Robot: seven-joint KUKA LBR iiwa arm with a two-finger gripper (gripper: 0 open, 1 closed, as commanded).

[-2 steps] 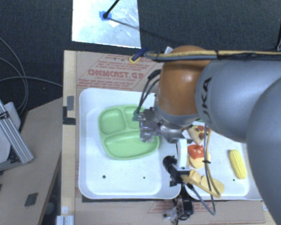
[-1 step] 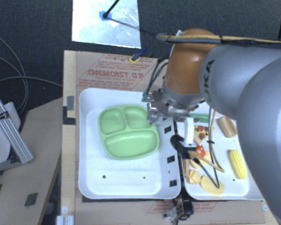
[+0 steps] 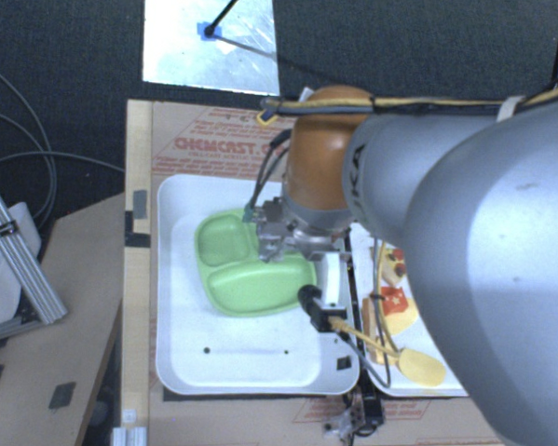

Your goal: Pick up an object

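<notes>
Hovering over the left white bin [image 3: 184,352], the jaws [image 3: 276,241] sit at the green divided tray [image 3: 235,266]; whether they are spread or pinching is hidden.

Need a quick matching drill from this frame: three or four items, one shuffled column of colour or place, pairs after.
Things:
1. divided plate
2. spoon
3. wrist band on the arm
4. left bin

Descriptions:
A. orange
B. white, holding the plate
C. green, lying in the left bin
D. yellow, in the right bin near its front edge

Pairs: 1-C, 2-D, 3-A, 4-B
</notes>
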